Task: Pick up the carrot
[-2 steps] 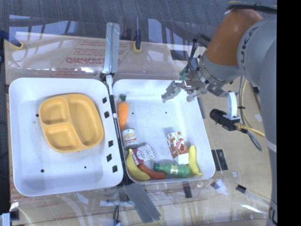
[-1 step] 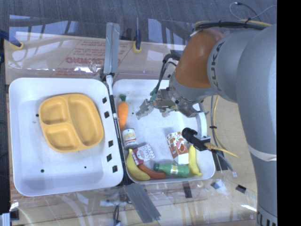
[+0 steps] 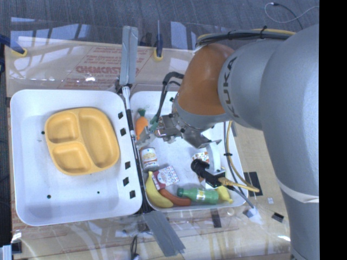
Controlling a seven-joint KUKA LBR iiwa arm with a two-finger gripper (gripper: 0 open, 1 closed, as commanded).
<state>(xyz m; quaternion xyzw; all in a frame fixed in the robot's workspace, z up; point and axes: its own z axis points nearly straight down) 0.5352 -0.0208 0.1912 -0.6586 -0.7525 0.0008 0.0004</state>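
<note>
The carrot (image 3: 141, 125), orange with a green top, lies against the left wall of the right bin (image 3: 217, 210), near its far end. My gripper (image 3: 158, 128) hangs low just to the carrot's right, close to it or touching it. The wrist and the arm's orange band cover much of the bin behind it. I cannot make out anything held.
The right bin also holds a small jar (image 3: 149, 157), a red-and-white packet (image 3: 167, 175), a banana (image 3: 151, 193), a red chili (image 3: 174, 198), a green bottle (image 3: 198, 195) and a small can (image 3: 202, 156). A yellow divided plate (image 3: 81, 140) lies in the left bin (image 3: 27, 199).
</note>
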